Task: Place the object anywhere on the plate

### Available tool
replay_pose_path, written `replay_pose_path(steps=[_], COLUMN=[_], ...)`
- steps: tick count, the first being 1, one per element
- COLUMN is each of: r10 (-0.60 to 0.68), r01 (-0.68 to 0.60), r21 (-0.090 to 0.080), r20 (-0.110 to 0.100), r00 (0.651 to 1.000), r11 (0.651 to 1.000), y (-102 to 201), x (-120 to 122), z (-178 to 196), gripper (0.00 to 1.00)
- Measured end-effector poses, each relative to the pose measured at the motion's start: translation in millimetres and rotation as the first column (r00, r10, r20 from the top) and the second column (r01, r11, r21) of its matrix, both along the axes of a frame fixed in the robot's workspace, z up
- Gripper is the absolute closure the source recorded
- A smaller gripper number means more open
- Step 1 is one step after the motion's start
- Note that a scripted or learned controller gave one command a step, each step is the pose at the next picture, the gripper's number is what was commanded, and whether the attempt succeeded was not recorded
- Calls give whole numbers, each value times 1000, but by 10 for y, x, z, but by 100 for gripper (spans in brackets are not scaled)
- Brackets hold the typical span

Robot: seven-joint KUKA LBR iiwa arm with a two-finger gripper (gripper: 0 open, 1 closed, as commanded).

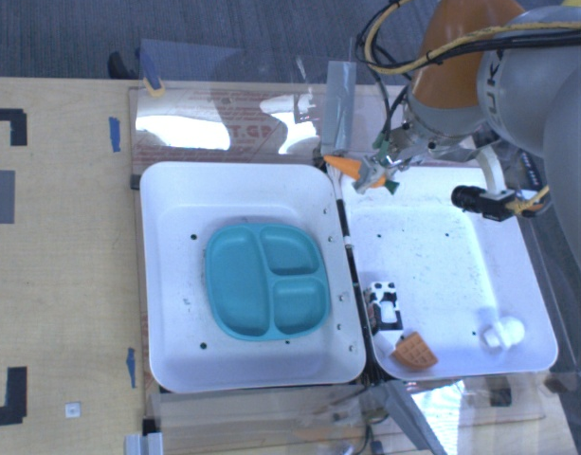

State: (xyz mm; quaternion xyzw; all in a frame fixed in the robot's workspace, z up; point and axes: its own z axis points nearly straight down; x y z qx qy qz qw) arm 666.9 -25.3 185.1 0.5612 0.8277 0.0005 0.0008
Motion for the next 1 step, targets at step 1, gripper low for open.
replay_pose_path(steps=[1], r10=[75], r01=[-75], r21=[2], r20=[-1], r00=[997], r11=[997], y=[674], x=[-447], z=[3], gripper=[100])
